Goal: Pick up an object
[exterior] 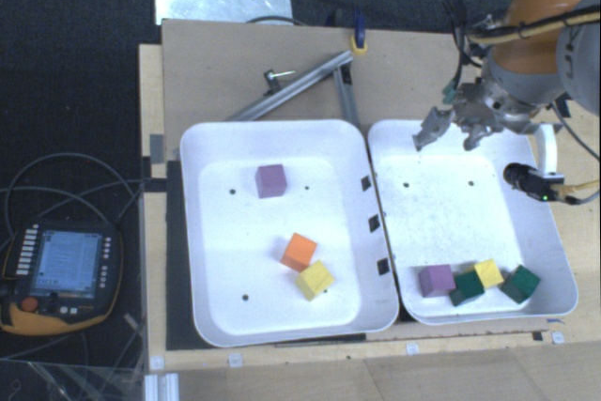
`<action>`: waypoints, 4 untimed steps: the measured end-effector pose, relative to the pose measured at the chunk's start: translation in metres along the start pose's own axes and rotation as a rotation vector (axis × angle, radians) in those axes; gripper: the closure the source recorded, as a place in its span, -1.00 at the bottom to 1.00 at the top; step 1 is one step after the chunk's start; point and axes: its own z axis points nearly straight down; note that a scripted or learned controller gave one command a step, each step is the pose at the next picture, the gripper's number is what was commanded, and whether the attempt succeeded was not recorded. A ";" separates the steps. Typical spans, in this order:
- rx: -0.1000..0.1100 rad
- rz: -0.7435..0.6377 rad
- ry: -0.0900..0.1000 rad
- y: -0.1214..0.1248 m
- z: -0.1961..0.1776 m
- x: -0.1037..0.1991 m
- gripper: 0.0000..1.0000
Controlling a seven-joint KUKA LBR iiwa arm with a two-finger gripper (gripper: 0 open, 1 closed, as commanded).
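We see the grey two-finger gripper [449,134] over the far edge of the right shallow white bin [554,249], fingers spread apart, nothing between them. Along that bin's near edge: purple cube [436,279], dark green cube [466,286], yellow cube [488,272], second dark green cube [520,283]. The left shallow white bin [202,230] holds a purple wooden cube [270,180] toward its far edge, with an orange cube [300,251] touching a yellow wooden cube [315,279] nearer its near edge.

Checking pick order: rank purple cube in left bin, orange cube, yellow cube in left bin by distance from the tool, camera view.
1. purple cube, upper part of the left bin, nearest the tool.
2. orange cube, lower middle of that bin.
3. yellow cube, just below the orange one, farthest.
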 end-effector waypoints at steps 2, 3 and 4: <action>0.003 0.001 -0.001 0.009 0.047 0.001 -1.00; 0.005 0.004 -0.001 -0.001 0.097 0.002 -1.00; 0.004 0.003 -0.001 -0.001 0.141 0.002 -1.00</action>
